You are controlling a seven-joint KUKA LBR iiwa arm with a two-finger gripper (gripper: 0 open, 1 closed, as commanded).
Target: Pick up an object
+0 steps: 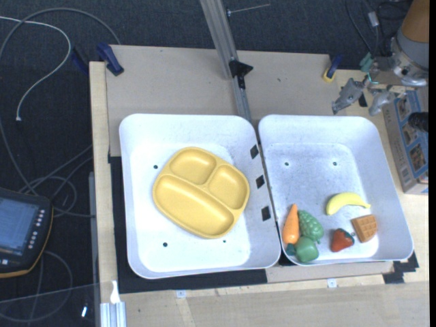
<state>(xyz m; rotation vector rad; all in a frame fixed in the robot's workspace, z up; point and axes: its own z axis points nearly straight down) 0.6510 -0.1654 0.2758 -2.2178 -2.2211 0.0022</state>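
Note:
Several toy foods lie along the near side of the right bin (320,135): an orange carrot (291,224), a green broccoli (310,225), a green pepper (307,250), a red strawberry (341,239), a yellow banana (346,202) and a brown waffle piece (364,227). My gripper (364,95) hangs at the upper right, above the bench just beyond the right bin's far edge, well away from the foods. Its fingers (346,95) are spread apart with nothing between them.
A yellow divided plate (201,191) rests in the left bin (136,182). A grey metal post (219,26) rises from the bench behind the bins. Blue clamps (109,58) grip the bench's far corners. Cables and a tablet (20,230) lie on the floor at left.

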